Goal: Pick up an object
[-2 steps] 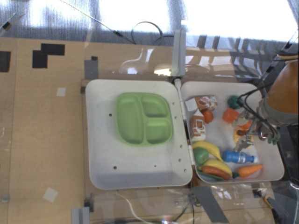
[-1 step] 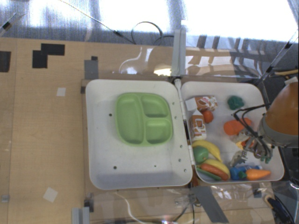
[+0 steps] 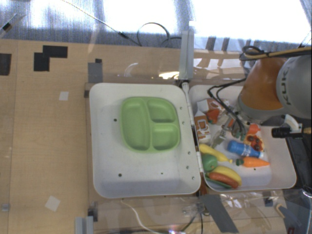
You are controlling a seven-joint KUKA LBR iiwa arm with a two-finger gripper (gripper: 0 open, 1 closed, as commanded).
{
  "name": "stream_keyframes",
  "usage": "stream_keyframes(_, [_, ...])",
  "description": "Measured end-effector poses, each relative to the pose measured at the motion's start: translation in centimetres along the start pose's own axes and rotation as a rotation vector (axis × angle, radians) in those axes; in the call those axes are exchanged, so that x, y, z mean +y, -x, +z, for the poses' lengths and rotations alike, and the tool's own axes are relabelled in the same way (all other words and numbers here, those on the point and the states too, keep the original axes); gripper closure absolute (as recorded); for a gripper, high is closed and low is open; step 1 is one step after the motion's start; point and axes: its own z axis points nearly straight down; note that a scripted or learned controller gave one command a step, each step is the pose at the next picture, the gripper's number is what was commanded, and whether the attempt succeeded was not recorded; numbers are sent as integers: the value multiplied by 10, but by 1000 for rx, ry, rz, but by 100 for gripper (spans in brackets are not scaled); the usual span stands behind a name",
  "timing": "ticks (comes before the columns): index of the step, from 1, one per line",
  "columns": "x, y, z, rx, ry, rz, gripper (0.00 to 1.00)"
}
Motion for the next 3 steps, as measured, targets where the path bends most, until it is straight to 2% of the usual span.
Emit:
stream_keyframes(1, [10,2,0,3,-5,65,0])
stream_keyframes(2, [23,48,4,66,-33,99,0])
stream_keyframes(3, [-37,6,1,6,-3,150,0])
